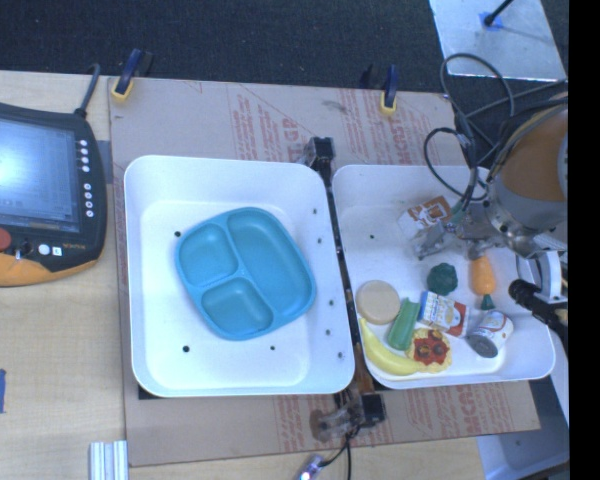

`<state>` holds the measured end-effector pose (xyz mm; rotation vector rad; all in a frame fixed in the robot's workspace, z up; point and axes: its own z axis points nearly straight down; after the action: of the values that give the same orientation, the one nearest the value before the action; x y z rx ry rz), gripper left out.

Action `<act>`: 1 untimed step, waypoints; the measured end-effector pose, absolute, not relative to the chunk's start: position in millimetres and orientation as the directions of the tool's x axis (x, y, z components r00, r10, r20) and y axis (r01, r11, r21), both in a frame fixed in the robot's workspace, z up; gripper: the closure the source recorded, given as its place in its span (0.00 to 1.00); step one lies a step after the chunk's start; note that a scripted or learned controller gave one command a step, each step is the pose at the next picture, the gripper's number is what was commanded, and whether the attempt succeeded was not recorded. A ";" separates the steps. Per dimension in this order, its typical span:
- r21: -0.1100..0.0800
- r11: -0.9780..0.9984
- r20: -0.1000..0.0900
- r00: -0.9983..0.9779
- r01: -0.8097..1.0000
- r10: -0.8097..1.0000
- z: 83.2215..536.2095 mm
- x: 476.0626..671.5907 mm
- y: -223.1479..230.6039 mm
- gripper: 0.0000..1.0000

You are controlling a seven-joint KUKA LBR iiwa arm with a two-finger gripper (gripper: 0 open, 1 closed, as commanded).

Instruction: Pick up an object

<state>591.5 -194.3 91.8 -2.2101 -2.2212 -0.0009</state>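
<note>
Black-cased pendant with a grey screen (pixel 35 193) is seen at the far left of the wooden desk (pixel 50 368). A blue three-compartment plastic plate (pixel 244 271) lies in the left white bin (pixel 150 358). Grouped in the right white bin (pixel 380 193) are a tan round disc (pixel 378 301), yellow banana (pixel 385 356), green cylinder (pixel 403 323), dark green knob (pixel 442 277) and orange carrot (pixel 481 273). Whether the metal pincer (pixel 442 236) is apart or together cannot be told; it sits above the dark green knob.

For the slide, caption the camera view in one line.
Arm reaching over the right bin of toy food, gripper above a green piece; blue plate in the left bin.
</note>
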 end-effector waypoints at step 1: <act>-0.005 0.006 0.000 -0.006 1.000 1.000 91.3 519.7 -131.0 0.00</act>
<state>519.7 -131.0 91.3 -2.2125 -2.2255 0.0050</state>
